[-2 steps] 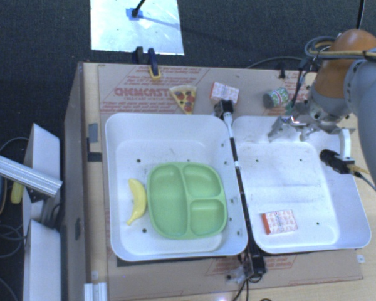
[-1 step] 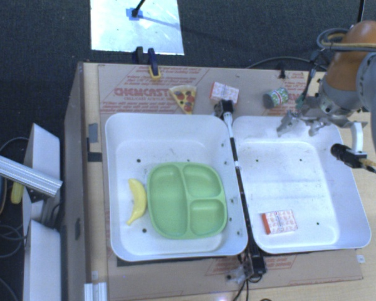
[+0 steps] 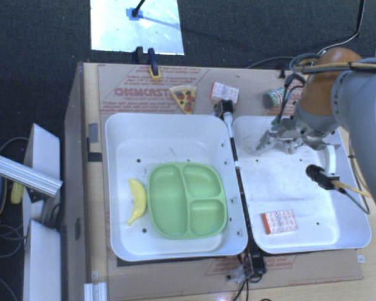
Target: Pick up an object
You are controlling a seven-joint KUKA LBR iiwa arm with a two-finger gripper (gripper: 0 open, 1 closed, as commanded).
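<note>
The end effector [image 3: 277, 140] hangs over the right bin's [image 3: 338, 231] far edge; whether it is clenched, I cannot tell. The packet [image 3: 279, 221] lies lengthwise across, near the front edge.

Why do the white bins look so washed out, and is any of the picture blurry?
Camera view: overhead light glares off the left bin and right bin, bleaching their floors; the green plate and banana stay readable; the gripper and small packet look soft, print illegible.
</note>
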